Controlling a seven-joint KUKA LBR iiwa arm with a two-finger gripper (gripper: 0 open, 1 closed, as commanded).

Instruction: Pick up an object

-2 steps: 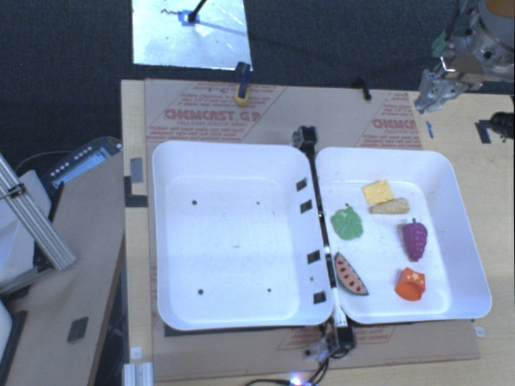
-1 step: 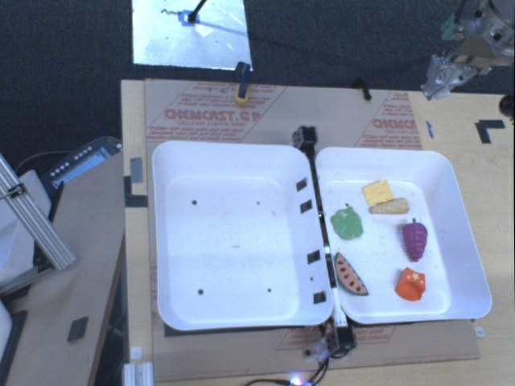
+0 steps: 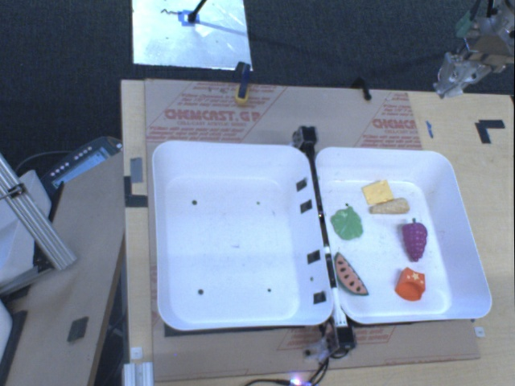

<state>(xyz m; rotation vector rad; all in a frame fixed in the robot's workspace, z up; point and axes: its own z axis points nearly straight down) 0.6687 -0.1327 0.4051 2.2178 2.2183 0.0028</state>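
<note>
The right bin point(image 3: 451, 183) holds several toy foods: a yellow cheese block point(image 3: 376, 191), a tan bread piece point(image 3: 389, 207), a green pepper point(image 3: 347, 223), a purple grape bunch point(image 3: 414, 240), a watermelon slice point(image 3: 351, 274) and an orange-red piece point(image 3: 410, 284). My gripper point(image 3: 457, 72) hangs high at the upper right corner, beyond the far edge of the right bin and well away from every object. Nothing is seen between its fingers.
The left bin point(image 3: 169, 167) sits beside the right one, joined by a black-clipped divider point(image 3: 315, 215). A shiny metal plate point(image 3: 189, 22) lies on the dark floor at the back. A yellow-and-blue clamp point(image 3: 241, 83) stands at the bench's far edge.
</note>
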